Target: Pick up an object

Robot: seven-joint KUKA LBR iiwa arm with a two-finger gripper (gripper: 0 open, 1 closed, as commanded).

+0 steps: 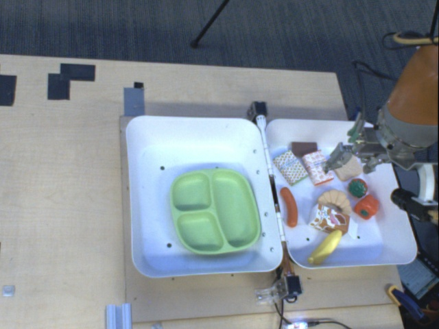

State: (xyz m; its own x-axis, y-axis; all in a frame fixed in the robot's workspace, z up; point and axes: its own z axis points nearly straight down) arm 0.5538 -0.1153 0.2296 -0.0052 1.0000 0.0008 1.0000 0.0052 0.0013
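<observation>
- Jaws: I read them as spread, two dark fingers hanging over the tan block (347, 168) in the right bin (405, 256), though blur there makes this my best guess. Nothing sits between them.
- I'd centre the gripper (351, 157) on the block before descending; the pink packet (317, 167) lies just beside it and could snag a finger.
- The green ball (357, 188) and tomato (366, 207) sit near too, so I'd come straight down.
- The banana (325, 247) and sausage (289, 207) lie apart, easier targets if this fails.
- Green tray (215, 211) stays in the left bin (137, 184).
</observation>
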